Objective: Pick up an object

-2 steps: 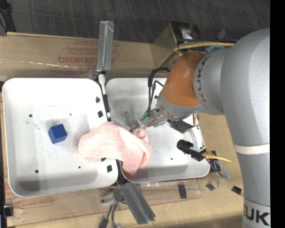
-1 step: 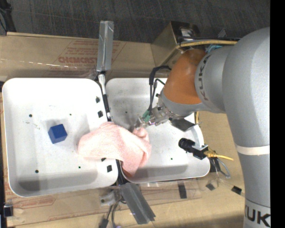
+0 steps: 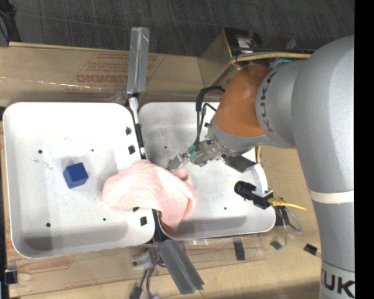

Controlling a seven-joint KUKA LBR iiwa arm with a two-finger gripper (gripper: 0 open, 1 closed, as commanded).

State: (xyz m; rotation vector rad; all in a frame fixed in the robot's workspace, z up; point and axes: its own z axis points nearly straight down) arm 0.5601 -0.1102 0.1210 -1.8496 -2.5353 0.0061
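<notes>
From above, the pink cloth [image 3: 151,194] lies crumpled across the wall shared by the two bins. Most of it rests in the left bin [image 3: 25,142], and one fold hangs over into the right bin [image 3: 237,223].

To the left of the cloth, apart from it, a blue block [image 3: 75,174] sits on the floor of the left bin.

The gripper [image 3: 186,159] is low in the right bin, just beside the cloth's upper right edge. It is very near the fabric or perhaps brushing it, and which of the two cannot be told. Whether the gripper is wide or narrow cannot be told either, as its tip is small and blurred against the white floor. Nothing can be seen held in it.

The grey arm [image 3: 311,104], with its orange band [image 3: 240,101], rises to the right of the cloth and above it in the view.

A sheet of brown cardboard [image 3: 62,67] lies under both bins and shows beyond the cloth at the top of the view.
</notes>
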